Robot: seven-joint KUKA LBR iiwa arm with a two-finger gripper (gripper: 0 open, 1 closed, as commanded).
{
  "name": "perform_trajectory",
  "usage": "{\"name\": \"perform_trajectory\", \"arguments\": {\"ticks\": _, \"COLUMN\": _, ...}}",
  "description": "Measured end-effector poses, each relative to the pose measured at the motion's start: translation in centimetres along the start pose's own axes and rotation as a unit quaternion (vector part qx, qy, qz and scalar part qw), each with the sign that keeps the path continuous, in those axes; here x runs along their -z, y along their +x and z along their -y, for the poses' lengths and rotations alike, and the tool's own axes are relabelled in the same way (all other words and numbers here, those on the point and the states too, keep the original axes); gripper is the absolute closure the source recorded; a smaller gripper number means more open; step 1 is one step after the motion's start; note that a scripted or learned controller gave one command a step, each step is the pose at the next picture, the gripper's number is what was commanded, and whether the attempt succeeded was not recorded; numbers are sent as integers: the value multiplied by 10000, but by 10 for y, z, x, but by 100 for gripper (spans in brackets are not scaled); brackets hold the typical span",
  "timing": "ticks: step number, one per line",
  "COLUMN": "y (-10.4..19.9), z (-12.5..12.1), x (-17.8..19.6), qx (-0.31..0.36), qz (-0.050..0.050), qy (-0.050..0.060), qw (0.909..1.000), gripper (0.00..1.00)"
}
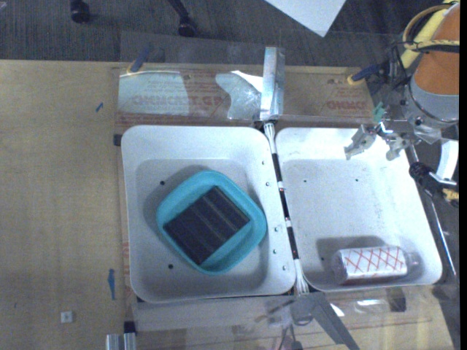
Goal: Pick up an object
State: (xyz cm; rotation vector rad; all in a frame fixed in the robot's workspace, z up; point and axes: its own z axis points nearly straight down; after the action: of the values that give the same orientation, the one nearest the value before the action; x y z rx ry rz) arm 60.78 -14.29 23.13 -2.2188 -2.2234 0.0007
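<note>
A teal square dish lies in the left bin, with a dark ribbed slab resting inside it. In the right bin, a white packet with a red criss-cross pattern lies near the front edge. My gripper hangs over the far right corner of the right bin, well away from the packet. Its two silver fingers are spread open with nothing between them.
A metal divider stands upright behind the seam between the bins, beside a clear taped sheet. Cables loop around the arm's wrist at the upper right. The wooden bench stretches to the left.
</note>
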Motion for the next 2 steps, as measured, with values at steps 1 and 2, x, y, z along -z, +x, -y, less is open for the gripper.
{"name": "perform_trajectory", "arguments": {"ticks": 1, "y": 17, "z": 59, "x": -71, "qx": -269, "qz": 0, "qy": -1, "qw": 9996, "gripper": 0}}
{"name": "perform_trajectory", "arguments": {"ticks": 2, "y": 20, "z": 129, "x": -101, "qx": 423, "qz": -3, "qy": 5, "qw": 9991, "gripper": 0}}
